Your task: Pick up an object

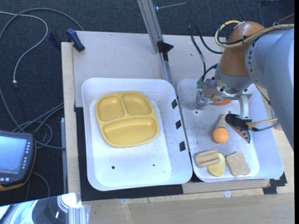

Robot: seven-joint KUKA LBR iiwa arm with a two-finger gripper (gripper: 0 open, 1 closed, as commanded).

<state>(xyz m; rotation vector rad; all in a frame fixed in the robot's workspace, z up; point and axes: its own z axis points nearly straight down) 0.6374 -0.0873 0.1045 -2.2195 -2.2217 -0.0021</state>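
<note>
From my station I read the scene left to right: a monitor point(14, 158) sits off the bench at the nine o'clock edge, cut off by the frame, with loose cables point(28, 45) on the dark floor above it. On the bench, the left bin point(93, 171) holds a yellow divided plate point(127, 118), lying flat toward the bin's eleven o'clock part, three compartments facing up. A blue clamp point(75, 39) sits at the bench's back left corner, and a grey metal pole point(150, 17) runs up toward twelve o'clock between the bins. The right bin point(266, 169) holds the pickable things: a bread roll point(207, 158) and a yellow wedge point(217, 168) touching each other at the bin's seven o'clock, a tan cracker-like slab point(237, 164) just beside them at five o'clock, and an orange ball point(220, 135) near the middle with a pale cone-shaped piece point(221, 122) touching its top. At three o'clock from the ball lies a dark, reddish-edged item point(240, 127) I cannot identify. The arm point(275, 64) enters from three o'clock and covers the bin's upper right. The gripper point(202, 101) hangs over the bin's eleven o'clock area; whether it is parted or closed I cannot tell, and an orange-red object point(219, 101) just beside it is mostly hidden.
</note>
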